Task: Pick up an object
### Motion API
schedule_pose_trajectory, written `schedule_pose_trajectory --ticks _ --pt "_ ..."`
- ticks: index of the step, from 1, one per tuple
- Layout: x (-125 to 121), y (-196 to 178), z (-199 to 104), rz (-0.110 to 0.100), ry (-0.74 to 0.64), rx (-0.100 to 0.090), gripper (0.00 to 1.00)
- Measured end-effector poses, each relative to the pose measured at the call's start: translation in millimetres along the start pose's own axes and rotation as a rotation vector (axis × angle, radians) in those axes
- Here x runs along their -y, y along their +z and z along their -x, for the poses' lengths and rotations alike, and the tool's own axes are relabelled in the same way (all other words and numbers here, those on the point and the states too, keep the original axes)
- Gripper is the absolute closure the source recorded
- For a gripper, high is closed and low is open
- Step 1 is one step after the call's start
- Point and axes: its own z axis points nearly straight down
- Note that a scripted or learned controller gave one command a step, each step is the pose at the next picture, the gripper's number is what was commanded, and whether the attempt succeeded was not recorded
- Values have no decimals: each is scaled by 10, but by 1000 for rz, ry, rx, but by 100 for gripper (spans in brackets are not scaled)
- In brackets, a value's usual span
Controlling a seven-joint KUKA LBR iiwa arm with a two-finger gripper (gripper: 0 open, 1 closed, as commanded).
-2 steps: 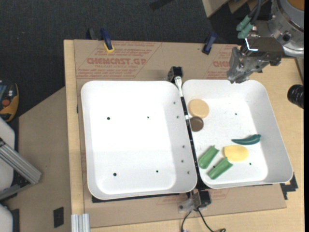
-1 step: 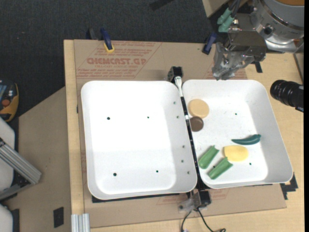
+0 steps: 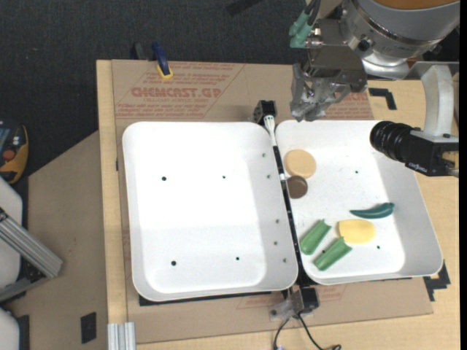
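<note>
Nothing picked yet. My end effector (image 3: 312, 108) hangs at the right bin's (image 3: 408, 265) 12 o'clock rim; its opening I cannot tell. Tan disc (image 3: 300, 163) lies at 6 o'clock below it.

Both white bins (image 3: 197, 203) look like smooth plastic with a faint sheen. They sit on a matt brown cardboard sheet (image 3: 182, 86) (red print at its far edge) over a pale wood-look surface (image 3: 408, 327). The pincer (image 3: 315, 108) is dull grey metal — the green pieces (image 3: 325, 245) look like glossy plastic.
</note>
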Motion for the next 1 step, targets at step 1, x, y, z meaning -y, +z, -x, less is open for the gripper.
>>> schedule_pose_trajectory --ticks 1 --pt "-1 0 -481 0 0 -1 100"
